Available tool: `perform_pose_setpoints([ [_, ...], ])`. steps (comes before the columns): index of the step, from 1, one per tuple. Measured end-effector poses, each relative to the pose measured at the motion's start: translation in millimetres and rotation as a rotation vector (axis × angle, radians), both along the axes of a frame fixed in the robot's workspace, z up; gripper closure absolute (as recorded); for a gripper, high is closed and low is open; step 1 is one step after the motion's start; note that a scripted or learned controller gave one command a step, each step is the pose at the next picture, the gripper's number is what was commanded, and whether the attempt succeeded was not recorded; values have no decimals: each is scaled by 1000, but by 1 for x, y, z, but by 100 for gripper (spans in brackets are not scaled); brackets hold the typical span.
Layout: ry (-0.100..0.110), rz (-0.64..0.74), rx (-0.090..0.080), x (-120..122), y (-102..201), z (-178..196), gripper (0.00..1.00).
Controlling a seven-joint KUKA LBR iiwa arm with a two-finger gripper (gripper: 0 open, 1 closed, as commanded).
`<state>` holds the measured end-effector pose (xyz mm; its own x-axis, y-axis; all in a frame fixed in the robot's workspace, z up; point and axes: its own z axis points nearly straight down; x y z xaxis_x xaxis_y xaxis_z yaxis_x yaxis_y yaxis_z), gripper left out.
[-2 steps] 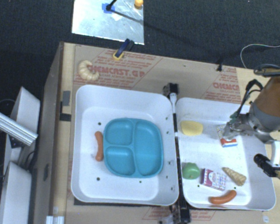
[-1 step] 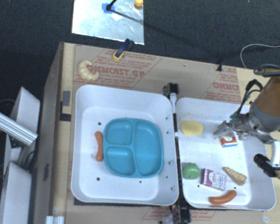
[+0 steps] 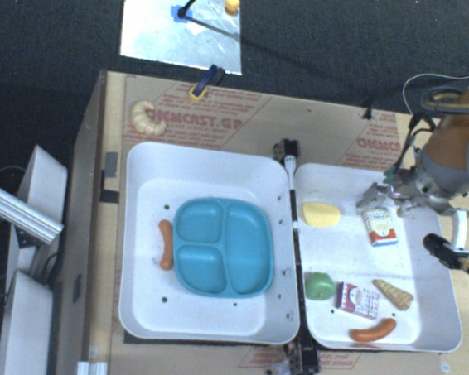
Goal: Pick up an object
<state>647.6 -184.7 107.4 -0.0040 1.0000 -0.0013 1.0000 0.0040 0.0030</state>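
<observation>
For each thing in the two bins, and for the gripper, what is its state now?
gripper: low over the right bin, right above the red and white carton.
red and white carton: lying in the right bin, under the gripper.
yellow block: lying flat, apart from the gripper.
green object: resting beside the purple carton.
purple carton: lying flat.
cone: on its side.
right sausage: lying flat.
blue tray: upright in the left bin.
left sausage: beside the tray.
</observation>
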Motion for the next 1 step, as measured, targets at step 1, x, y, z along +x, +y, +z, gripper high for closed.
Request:
perform_pose_setpoints([
  [1,0,-2,-1,-12,-22,-4,0],
])
